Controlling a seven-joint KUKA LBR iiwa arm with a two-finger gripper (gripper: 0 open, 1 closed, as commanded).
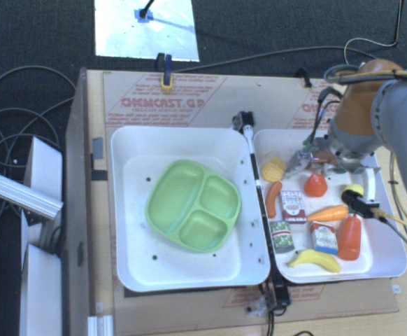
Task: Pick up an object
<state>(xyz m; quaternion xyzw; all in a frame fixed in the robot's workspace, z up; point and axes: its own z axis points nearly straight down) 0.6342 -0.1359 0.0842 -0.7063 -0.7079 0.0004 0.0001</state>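
**Approach over right bin, no grasp confirmed**

Left bin point(130, 187): green divided plate point(193, 205), untouched. Right bin point(392, 257): toy food clustered, including corn piece point(274, 168), sausage point(273, 199), red pepper point(315, 185), carrot point(327, 213), banana point(314, 260). Hand point(303, 158) low at the bin's upper edge, between corn piece and red pepper; nothing visible between fingers, opening cannot be told. Judged step: descent toward a target. Next: centre over one item, close, lift clear.

Dark grey carpeted floor point(22, 40) around the brown cardboard-topped desk point(189, 96), pale square sheet point(146, 19) lying on the floor beyond it, black cables point(15, 128) looping across the floor, white boxes point(39, 180) alongside
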